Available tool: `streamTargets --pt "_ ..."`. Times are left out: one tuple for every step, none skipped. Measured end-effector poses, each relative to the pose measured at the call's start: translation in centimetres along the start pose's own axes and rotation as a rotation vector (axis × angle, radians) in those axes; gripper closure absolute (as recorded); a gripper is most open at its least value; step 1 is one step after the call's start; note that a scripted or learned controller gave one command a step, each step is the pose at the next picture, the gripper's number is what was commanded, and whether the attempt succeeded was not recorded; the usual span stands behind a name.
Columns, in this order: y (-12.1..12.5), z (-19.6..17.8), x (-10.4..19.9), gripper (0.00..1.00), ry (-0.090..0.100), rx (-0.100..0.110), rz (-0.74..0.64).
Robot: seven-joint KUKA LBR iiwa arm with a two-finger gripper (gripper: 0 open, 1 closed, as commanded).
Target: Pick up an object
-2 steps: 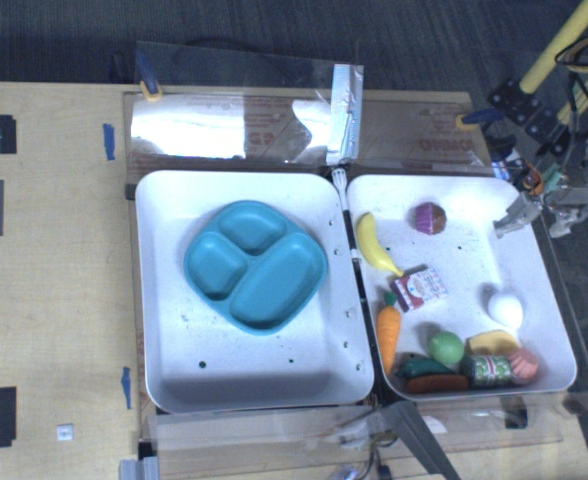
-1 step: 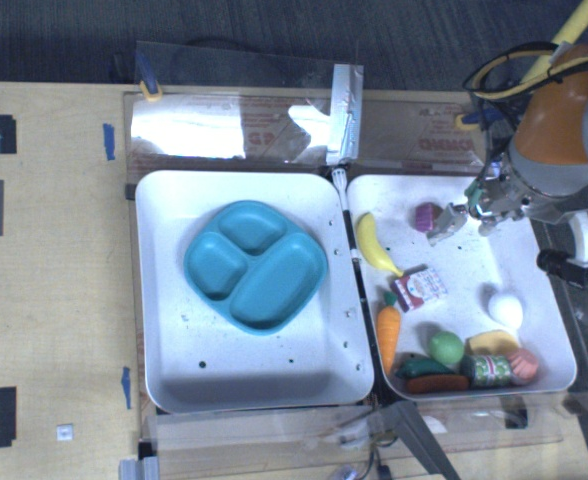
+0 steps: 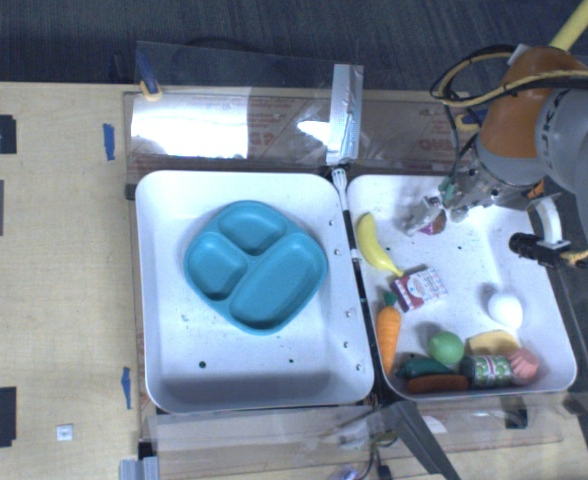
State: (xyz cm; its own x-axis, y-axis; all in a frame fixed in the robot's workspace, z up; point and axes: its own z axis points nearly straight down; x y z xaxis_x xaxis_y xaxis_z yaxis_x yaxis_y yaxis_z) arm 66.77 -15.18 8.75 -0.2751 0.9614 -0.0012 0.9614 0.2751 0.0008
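Hovering over the upper part of the right bin (image 3: pixel 564 333), the gripper (image 3: pixel 436 211) sat low near that bin's back wall, with a small dark-red object (image 3: pixel 434 223) just at its tip; whether the object sat between the fingers could not be told, nor how wide they stood. The banana (image 3: pixel 373 245) lay to the camera's left of the gripper, near the divider, its long axis running from upper left to lower right. The red-and-white packet (image 3: pixel 420 287) lay below it. The blue plate (image 3: pixel 257 266) rested in the left bin (image 3: pixel 164 298).
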Motion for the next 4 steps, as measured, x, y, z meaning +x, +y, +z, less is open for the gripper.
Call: streamTargets --pt "-0.7 0.3 -2.1 0.00 0.018 0.009 -0.130" --pt "0.6 0.2 2.1 0.00 0.003 0.000 0.302" --pt "0.8 -1.2 1.9 1.00 -0.002 -0.006 0.301" --pt "-3.4 -10.2 8.3 1.00 0.001 -0.006 0.319"
